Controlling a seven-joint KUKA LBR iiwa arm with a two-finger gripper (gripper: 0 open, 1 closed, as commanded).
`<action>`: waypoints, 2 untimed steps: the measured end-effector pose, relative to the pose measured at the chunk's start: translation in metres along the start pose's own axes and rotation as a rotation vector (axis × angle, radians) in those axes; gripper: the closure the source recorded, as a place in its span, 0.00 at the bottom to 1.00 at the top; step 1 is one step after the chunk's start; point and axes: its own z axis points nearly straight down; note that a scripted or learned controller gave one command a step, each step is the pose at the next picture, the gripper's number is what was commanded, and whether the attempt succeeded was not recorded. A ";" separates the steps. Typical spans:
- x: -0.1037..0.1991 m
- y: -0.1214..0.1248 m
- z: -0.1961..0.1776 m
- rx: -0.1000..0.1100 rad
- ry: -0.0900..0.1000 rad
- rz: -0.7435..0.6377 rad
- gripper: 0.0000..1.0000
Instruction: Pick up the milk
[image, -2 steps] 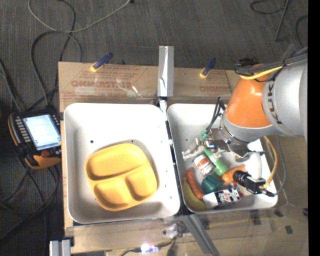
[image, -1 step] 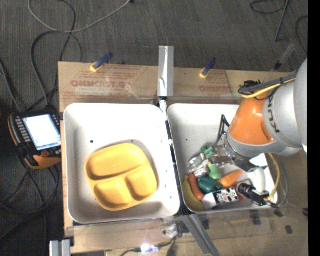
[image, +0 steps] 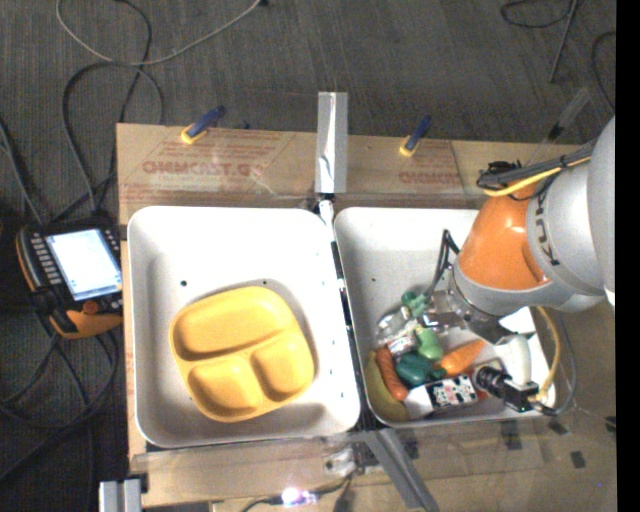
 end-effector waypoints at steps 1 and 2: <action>-0.047 0.003 0.010 -0.019 -0.007 -0.059 0.00; -0.003 0.002 -0.039 0.000 -0.001 0.027 0.00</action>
